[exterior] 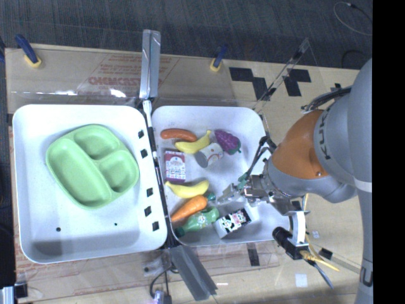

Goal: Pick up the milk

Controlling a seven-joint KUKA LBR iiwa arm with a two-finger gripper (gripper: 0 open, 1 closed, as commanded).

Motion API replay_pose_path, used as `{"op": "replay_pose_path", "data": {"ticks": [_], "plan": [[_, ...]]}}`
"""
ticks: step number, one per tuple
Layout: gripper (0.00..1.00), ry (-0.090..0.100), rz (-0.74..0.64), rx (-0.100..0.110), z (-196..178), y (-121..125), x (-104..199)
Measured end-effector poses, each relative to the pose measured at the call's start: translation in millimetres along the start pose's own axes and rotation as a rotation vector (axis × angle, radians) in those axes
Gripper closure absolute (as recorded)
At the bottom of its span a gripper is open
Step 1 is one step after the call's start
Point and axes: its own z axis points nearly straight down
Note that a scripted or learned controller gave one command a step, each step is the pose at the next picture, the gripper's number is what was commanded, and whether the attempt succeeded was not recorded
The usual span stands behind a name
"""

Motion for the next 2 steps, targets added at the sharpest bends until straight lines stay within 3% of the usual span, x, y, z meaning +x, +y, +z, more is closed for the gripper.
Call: {"op": "replay_pose_path", "data": {"ticks": [1, 2], "plan": [[0.0, 0.0, 0.117, 0.0, -73, 44, 59], [0.0, -0.001, 0.095, 0.0, -9, -2, 18]]}}
